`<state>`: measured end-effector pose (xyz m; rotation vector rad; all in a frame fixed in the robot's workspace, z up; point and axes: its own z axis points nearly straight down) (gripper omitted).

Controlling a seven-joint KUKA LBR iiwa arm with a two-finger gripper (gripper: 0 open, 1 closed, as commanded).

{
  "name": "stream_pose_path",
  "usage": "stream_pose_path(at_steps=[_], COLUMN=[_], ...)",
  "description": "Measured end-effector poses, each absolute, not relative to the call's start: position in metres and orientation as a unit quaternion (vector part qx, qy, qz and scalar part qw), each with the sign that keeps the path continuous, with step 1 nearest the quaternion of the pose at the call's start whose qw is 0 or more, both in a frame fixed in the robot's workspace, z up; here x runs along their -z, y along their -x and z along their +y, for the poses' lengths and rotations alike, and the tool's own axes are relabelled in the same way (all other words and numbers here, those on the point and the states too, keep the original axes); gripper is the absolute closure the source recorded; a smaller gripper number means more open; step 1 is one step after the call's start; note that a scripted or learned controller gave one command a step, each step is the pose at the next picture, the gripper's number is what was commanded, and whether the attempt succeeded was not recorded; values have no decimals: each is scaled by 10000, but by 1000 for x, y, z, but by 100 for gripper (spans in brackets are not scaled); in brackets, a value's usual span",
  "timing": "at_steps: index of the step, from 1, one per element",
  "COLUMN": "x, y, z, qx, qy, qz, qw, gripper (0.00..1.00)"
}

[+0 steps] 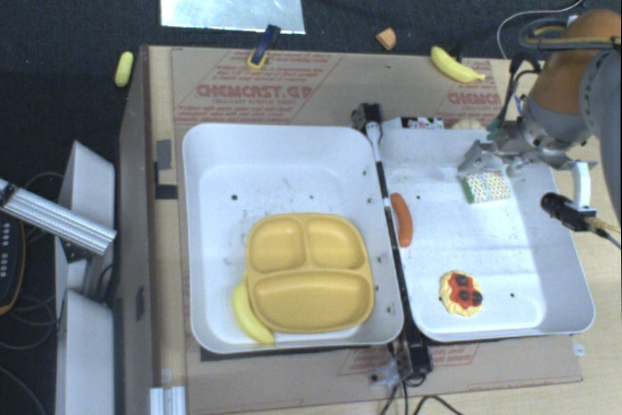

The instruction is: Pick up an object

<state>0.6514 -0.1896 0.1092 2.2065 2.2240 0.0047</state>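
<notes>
The gripper (493, 156) hangs just above the small green-and-white speckled square block (486, 188), the nearest candidate in the right-hand shallow white plastic bin (573, 306). Whether the gripper is open or closed cannot be told from this slant, and nothing is visibly caught in it.

My guess at the risks: the block looks flat and low, so a descent slightly off-centre could push it sliding over the smooth bin floor rather than clamp it. A drop too deep would strike hard plastic.

There are 2 other items in that bin. An orange sausage-shaped toy (401, 220) lies well to the block's left, rounded and glossy, so it is likely to roll or squirt out of a pinch. A round yellow pizza-like toy with red and dark spots (461, 293) sits below the block and looks lumpy.

Further left of the block, in the left-hand bin, a yellow 3-compartment moulded plate (309, 272) has a yellow toy banana (249, 315) touching its edge — curved, smooth and awkward.
</notes>
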Motion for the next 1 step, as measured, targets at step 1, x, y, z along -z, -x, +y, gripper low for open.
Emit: stream_pose_path(at_steps=[1], x=[-107], y=[-639], z=[-142], qx=[-11], qy=[-7052], qz=[7090], qw=[6], gripper=[0])
